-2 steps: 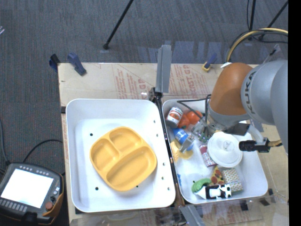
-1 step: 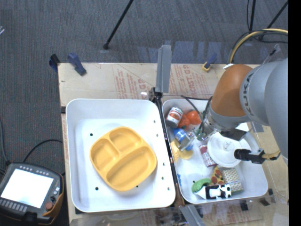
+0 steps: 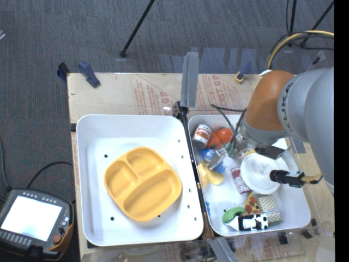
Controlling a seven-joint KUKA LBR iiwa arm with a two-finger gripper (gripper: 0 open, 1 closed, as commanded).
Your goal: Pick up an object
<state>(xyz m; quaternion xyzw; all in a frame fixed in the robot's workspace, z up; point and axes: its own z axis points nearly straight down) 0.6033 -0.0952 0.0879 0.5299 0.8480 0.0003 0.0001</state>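
Small toys and food-shaped objects lie heaped in the right white plastic bin, where the gripper reaches low among them near the small red-labelled can, its grip impossible to judge, while the yellow divided plate sits apart in the left white bin.

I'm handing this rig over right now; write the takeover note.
Tool: low in the right white bin, at the back among the small red-and-white can, orange-red ball and blue piece; finger state unreadable.
Yellow divided plate lies alone in the left white bin.
Done: no lift visible.
Left: grasp one object and raise it.
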